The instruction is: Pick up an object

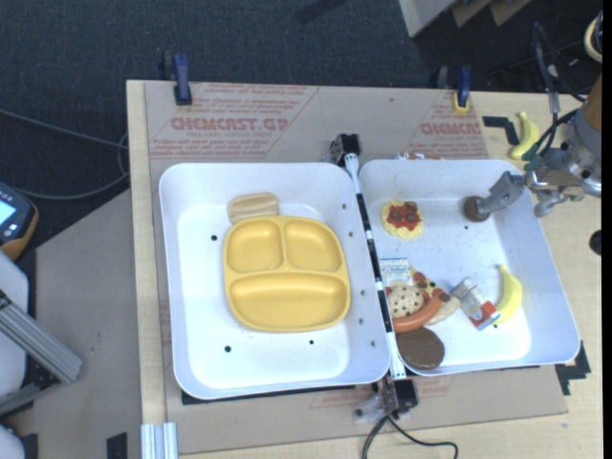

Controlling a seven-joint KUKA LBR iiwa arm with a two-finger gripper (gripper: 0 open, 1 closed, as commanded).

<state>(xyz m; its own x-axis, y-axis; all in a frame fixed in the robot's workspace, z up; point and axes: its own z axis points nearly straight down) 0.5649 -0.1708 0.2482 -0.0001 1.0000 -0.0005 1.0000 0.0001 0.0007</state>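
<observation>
My gripper (pixel 521 199) hangs over the far right corner of the right bin (pixel 555 285), open, with nothing between its fingers. One grey finger (pixel 501 194) slants down toward a small brown round piece (pixel 475 208) just to its left; I cannot tell whether they touch. Also in the right bin are a small pizza with red topping (pixel 403 218), a yellow banana (pixel 510 295), a cookie (pixel 404 300) beside a red sausage (pixel 426 315), a brown patty (pixel 422 349), a small grey and red item (pixel 475 304) and a printed card (pixel 395 272).
The left bin (pixel 191 285) holds a yellow divided plate (pixel 285 273) with a tan bread piece (pixel 252 206) at its far edge. A black divider clamp (pixel 346 147) sits between the bins. A yellow hook (pixel 522 136) lies on the bench behind the right bin.
</observation>
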